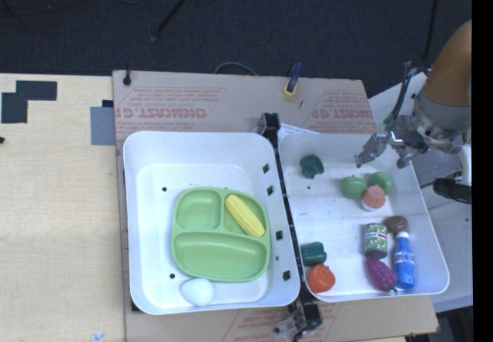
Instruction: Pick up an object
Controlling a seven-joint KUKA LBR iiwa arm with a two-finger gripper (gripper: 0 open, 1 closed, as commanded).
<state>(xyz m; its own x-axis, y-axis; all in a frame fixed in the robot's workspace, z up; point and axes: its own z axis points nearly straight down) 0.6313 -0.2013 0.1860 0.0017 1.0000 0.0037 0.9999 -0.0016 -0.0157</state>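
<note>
Nearest edge: white egg [198,291] lies in the left bin [142,179], just below the green divided plate [219,235]. Yellow corn cob [245,214] lies in the plate's upper right compartment, tilted.

Right bin [431,259], near end: orange-red tomato-like piece [320,278] in the near left corner, dark green block [313,253] touching just above it. Near right corner: purple lumpy piece [380,273] beside a blue bottle [403,259] lying with cap pointing away. Small green-labelled can [375,239] just above the purple piece, brown piece [396,224] next to the bottle cap.

Mid bin: light green round piece [353,186], pink round piece [373,196] and another green piece [382,181] clustered, touching or nearly so. Dark green broccoli-like piece [311,165] sits apart, further left.

Far right: the tool [384,146] hangs over the right bin's far right part, fingers spread apart, nothing between them, just above the green/pink cluster. Arm's orange band [454,63] behind it.

Cardboard sheet [200,105] under both bins on the table [54,202]; blue-yellow clamp [292,80] at its far edge.
</note>
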